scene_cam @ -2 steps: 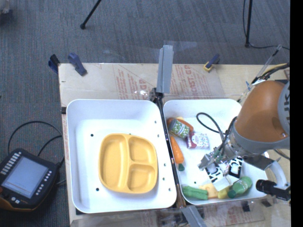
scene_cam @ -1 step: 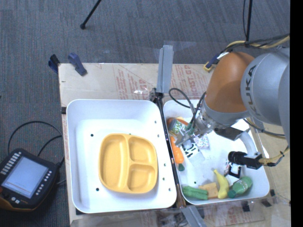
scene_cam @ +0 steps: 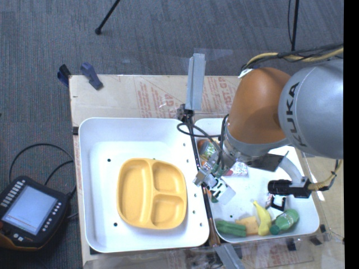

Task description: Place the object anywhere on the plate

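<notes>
A yellow plate (scene_cam: pixel 151 193) with three compartments lies in the left white bin (scene_cam: pixel 95 139), and nothing rests on it. My gripper (scene_cam: pixel 208 178) hangs low at the left edge of the right bin (scene_cam: pixel 311 220), just right of the wall between the bins. The big grey and orange arm above covers much of that bin. A small colourful item (scene_cam: pixel 210 149) peeks out just behind the gripper. I see nothing clearly held.
Along the right bin's front lie a yellow banana (scene_cam: pixel 261 218), a green vegetable (scene_cam: pixel 229 227), an orange piece (scene_cam: pixel 247 223) and a green round item (scene_cam: pixel 286 219). A small printed packet (scene_cam: pixel 239 170) lies under the arm. A grey upright post (scene_cam: pixel 196 83) stands behind the bins.
</notes>
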